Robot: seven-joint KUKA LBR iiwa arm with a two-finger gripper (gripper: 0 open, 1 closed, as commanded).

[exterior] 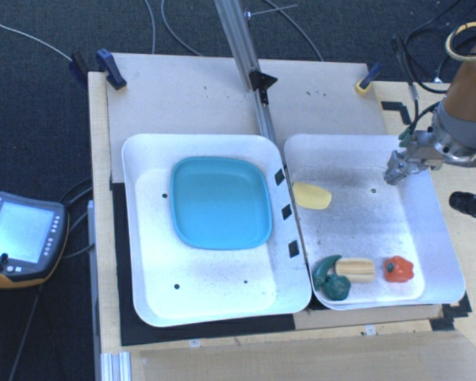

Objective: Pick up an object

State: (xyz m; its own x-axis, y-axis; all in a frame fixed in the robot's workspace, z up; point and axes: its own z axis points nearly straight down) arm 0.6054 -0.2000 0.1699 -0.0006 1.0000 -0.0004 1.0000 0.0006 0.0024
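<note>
The right bin (357, 213) holds a pale yellow lump (312, 196) near its left wall. Along its front edge lie a dark green pepper-like piece (331, 277), a tan block (355, 270) and a red-orange pepper (397, 269). My gripper (397, 169) hangs over the bin's far right part, well away from all of them. Nothing shows between its fingers, and its small dark tip hides how they stand.
A turquoise square plate (220, 202) lies in the left bin (147, 236). A metal pole (238, 34) slants in from the top to the divide between the bins. Blue clamps (109, 67) and a yellow clamp (369, 78) hold the board's back edge. A teach pendant (20, 236) sits at left.
</note>
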